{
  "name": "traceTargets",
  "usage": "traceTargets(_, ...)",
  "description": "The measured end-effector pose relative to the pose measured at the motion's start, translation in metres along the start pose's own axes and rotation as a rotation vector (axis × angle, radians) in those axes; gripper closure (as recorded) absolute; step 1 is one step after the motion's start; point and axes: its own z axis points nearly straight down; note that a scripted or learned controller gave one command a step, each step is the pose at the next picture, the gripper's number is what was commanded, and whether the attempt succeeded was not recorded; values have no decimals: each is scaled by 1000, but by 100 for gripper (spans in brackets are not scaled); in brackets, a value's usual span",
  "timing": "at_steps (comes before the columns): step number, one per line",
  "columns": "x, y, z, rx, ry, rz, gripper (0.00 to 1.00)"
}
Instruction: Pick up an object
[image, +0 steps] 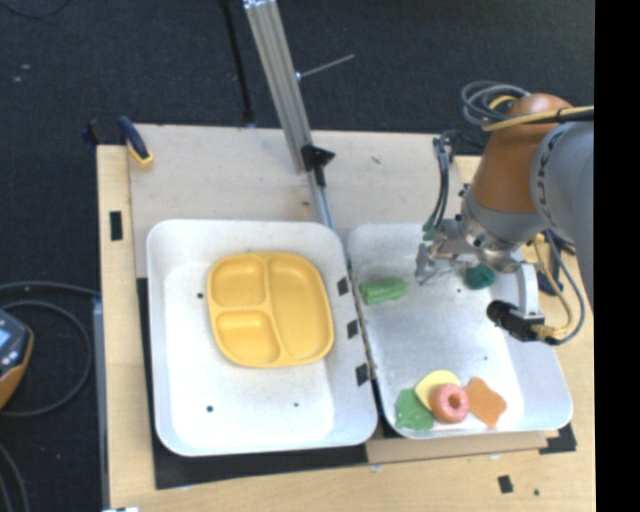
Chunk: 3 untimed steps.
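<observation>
We see the hand (447, 262) low over the right bin (440, 345), grip unreadable, the green block (383, 291) at its nine o'clock likely the target.

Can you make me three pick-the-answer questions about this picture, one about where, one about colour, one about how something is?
1. Where is the yellow divided plastic plate?
A. left white bin
B. right white bin
C. on the floor

2. What colour is the small ring-shaped toy doughnut?
A. blue
B. pink
C. black

3. How is the green oblong toy?
A. lying loose in the right bin
B. stacked on the plate
C. hanging off the bench

Answers: 1 A, the plate sits in the left bin. 2 B, the ring is pink. 3 A, it lies on the bin floor beside the arm's gripper.
</observation>
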Motion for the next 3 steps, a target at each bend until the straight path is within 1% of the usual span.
traceTargets(1,-2,2,-46,1,0,-1,100)
traceTargets(2,55,0,-54,6,4,-7,100)
traceTargets(3,97,-16,-64,7,4,-6,100)
